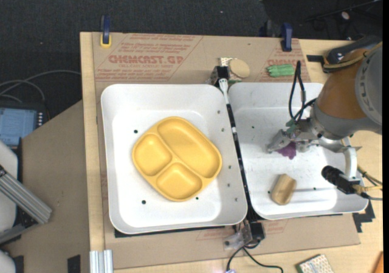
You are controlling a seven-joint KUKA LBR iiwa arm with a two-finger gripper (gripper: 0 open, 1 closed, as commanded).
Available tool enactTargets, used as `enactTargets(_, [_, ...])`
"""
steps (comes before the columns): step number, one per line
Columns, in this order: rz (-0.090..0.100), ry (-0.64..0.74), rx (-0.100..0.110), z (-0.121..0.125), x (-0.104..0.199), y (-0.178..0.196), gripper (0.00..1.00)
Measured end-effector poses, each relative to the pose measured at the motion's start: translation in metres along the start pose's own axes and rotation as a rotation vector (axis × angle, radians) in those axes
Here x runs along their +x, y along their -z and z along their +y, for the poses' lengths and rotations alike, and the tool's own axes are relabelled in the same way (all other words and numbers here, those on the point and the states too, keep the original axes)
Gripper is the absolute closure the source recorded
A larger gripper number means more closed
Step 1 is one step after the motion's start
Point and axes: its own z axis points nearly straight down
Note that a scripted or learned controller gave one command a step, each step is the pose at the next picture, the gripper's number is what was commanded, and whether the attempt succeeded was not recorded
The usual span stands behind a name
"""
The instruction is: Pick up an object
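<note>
Purple object (288, 151) is lying in the right bin (255, 193), directly beneath my gripper (290, 142), which is hanging over it from the right. I'm seeing the fingers (275, 143) splayed a little around the purple piece, apparently touching it, but I cannot tell whether they are actually clamping it. A tan block (282, 189) is sitting nearer the front wall, apart from the gripper. The yellow divided plate (176, 158) is resting in the left bin (121, 199).

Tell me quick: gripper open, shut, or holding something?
Gripper: cannot be told; it sits low in the right bin over a small purple object.
</note>
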Motion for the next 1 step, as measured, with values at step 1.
enactTargets(1, [-0.002, 0.002, -0.006, 0.0019, 0.0002, 0.0114, 1.00])
